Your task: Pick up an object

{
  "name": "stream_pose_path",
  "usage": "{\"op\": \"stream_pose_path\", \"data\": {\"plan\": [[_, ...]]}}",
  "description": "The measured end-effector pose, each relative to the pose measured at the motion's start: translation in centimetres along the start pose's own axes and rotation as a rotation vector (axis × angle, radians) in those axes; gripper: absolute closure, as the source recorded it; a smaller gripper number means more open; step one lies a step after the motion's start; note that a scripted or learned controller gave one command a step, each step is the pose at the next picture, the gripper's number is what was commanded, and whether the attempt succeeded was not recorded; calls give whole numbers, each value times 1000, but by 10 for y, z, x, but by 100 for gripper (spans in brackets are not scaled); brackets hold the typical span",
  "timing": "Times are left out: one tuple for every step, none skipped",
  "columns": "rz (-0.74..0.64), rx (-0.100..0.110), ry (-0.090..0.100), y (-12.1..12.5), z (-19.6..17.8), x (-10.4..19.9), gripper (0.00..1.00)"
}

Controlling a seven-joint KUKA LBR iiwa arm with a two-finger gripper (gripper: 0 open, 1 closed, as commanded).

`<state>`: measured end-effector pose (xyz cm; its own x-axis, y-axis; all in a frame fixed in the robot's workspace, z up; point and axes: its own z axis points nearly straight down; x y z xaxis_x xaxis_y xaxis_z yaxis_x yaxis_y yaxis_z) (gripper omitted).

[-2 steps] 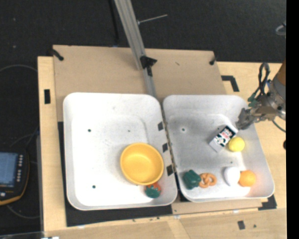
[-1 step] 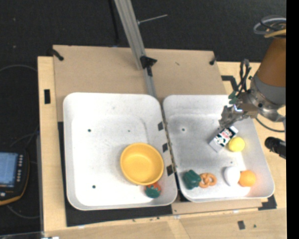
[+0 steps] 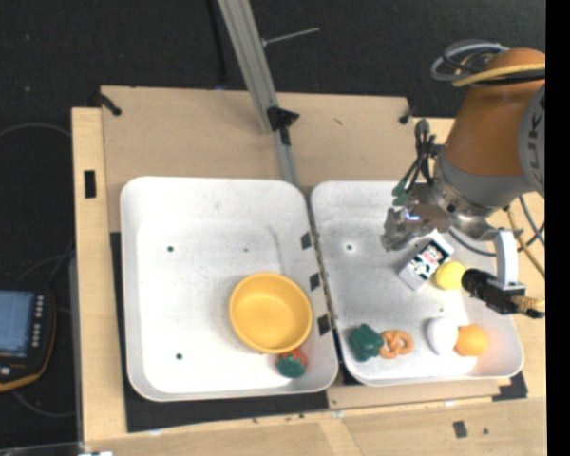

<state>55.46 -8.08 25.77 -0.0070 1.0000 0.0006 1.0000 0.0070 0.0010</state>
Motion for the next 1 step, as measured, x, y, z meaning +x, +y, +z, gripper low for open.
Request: {"op": "stream_pose_path", "data": {"plan": [[1,0,0,2,12,47,100]]}}
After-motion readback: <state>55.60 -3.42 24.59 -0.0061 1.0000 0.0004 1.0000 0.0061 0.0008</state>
